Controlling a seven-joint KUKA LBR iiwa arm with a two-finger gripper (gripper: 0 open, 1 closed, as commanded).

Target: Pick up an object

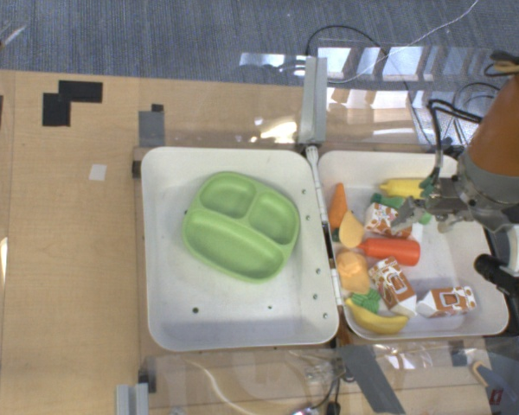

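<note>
Low over the right bin point(493, 318), near its far edge: gripper point(413, 213), just beside a yellow banana point(402, 186) and a juice carton point(382, 219). Impossible to tell its grip state. Centred in the left bin point(164, 318): 1 green plate point(240, 226).

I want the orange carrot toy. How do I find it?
Look in the right white bin, the one full of toy food, not the bin with the green plate. Go to its left wall, near the top. The carrot is the long orange cone there, darker and pointier than the pale wedge below it.
</note>
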